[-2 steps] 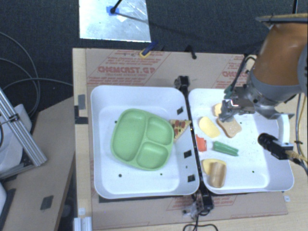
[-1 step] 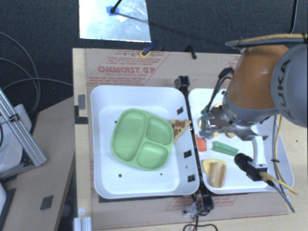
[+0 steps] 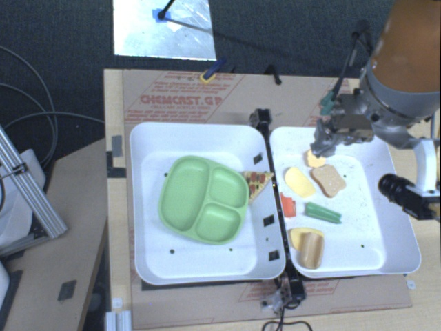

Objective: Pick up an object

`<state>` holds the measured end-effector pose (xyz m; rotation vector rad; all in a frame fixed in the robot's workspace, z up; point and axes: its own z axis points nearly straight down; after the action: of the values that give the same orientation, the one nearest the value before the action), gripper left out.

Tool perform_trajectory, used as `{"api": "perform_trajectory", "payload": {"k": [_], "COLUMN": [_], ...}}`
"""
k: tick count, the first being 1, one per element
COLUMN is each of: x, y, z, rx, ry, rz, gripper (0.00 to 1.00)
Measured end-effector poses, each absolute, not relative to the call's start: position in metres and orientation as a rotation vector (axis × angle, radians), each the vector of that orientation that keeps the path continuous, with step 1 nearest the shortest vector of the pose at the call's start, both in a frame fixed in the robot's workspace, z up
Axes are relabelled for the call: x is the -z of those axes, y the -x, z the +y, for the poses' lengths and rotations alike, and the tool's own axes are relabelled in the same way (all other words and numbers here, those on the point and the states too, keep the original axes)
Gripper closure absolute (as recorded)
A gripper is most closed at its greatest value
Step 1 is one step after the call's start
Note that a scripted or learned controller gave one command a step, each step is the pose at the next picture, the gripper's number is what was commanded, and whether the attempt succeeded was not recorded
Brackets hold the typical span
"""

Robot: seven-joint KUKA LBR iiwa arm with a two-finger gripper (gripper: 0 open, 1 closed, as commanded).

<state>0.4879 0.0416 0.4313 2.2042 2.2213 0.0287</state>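
Note:
My gripper (image 3: 321, 148) hangs over the back of the right bin (image 3: 396, 254), just above a small orange piece (image 3: 315, 161). Right of that piece lies a brown bread slice (image 3: 328, 181), and a yellow oval piece (image 3: 299, 182) lies below it. A red block (image 3: 287, 206), a green stick (image 3: 323, 213) and a hot dog in a bun (image 3: 308, 247) lie nearer the front. Nothing shows between the gripper's fingers.
The left bin (image 3: 151, 254) holds a green divided plate (image 3: 204, 199) with a pizza slice (image 3: 258, 183) at its right edge. The arm's grey and orange body (image 3: 406, 54) rises over the right bin's back right corner.

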Motion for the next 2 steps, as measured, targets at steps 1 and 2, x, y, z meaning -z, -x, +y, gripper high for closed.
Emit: {"api": "perform_trajectory", "payload": {"k": [1,2], "x": [-0.382,-0.318], "y": [-0.491,-0.486], "z": [0.049,0.102], "rx": [0.0,0.002], "ry": [-2.219,-2.214], "rz": [2.224,2.233], "gripper": [1.0,1.0]}}
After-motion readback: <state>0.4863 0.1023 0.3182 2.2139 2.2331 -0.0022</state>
